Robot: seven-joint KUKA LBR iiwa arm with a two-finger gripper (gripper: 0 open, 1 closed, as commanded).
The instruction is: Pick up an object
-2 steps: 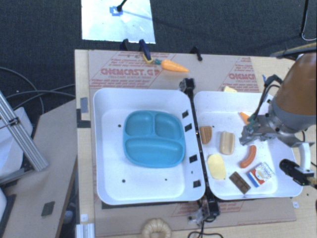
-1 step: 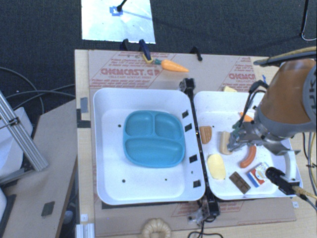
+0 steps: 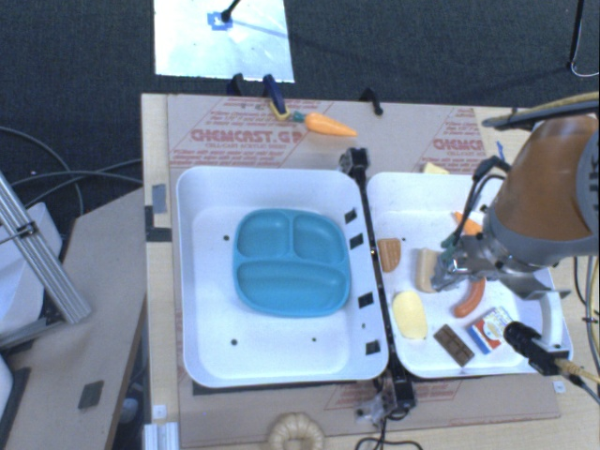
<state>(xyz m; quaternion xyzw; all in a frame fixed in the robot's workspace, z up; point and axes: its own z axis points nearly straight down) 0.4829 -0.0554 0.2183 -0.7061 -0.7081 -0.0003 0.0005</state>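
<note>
My gripper [image 3: 444,272] hangs low in the right bin [image 3: 412,200], its metal tip right beside a pale tan block [image 3: 427,268] and just left of a red sausage [image 3: 470,297]. Nothing shows between its fingers. In the same bin lie a small brown bread piece [image 3: 389,254], a pale yellow oval piece [image 3: 410,315], a dark chocolate bar [image 3: 456,344], a red, white and blue carton [image 3: 488,331] and an orange bit [image 3: 467,222] partly hidden by the arm.
A blue divided plate [image 3: 291,262] lies in the left bin [image 3: 202,251]. A toy carrot [image 3: 325,125] rests on the board behind the bins. A black divider [image 3: 370,270] runs between the bins. The arm's orange band [image 3: 553,181] overhangs the right bin.
</note>
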